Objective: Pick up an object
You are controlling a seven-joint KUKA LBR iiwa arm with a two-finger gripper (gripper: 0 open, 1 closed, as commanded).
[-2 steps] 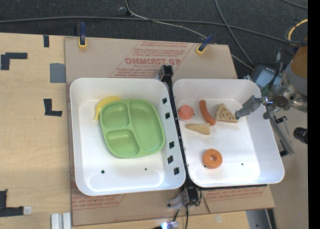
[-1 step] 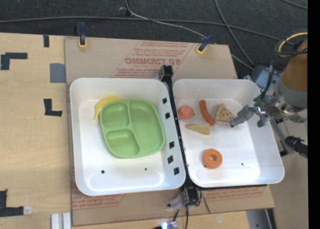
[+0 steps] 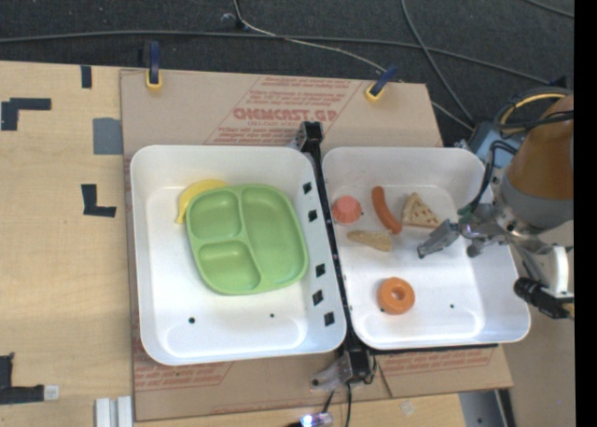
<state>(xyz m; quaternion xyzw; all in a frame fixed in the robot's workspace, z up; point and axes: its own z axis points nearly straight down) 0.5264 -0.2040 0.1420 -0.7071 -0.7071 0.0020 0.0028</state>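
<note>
A: Nearest to us, low in the right bin (image 3: 504, 327), lies the orange ring (image 3: 396, 296), flat on the white floor and apart from everything else.

B: We'd call that the easiest candidate. It looks like a light toy doughnut, probably stiff plastic or firm foam, and nothing crowds it. We would take it across the rim, one finger outside and one through the hole, or simply pinch it across the whole ring.

A: And the rest of the food? We see a pink round piece (image 3: 347, 210), a red sausage (image 3: 385, 208), a tan flat strip (image 3: 371, 241) and a pizza wedge (image 3: 419, 212) clustered further up the same bin.

B: The sausage is smooth and rounded, so we judge it could roll or slip; grip it across the middle. The wedge and the strip lie flat and thin, hard to get under.

A: Where is the claw (image 3: 440, 242)?

B: Over the right bin, just below the pizza wedge, with a dark finger (image 3: 435, 244) angled out to the left. Nothing sits between the fingers, but we cannot tell whether they are spread or closed.

A: The left bin (image 3: 149, 257)?

B: It carries a green divided tray (image 3: 247, 239) with a yellow piece (image 3: 193, 195) peeking from under its upper left edge. The tray looks wide and awkward for a two-finger grasp.
</note>
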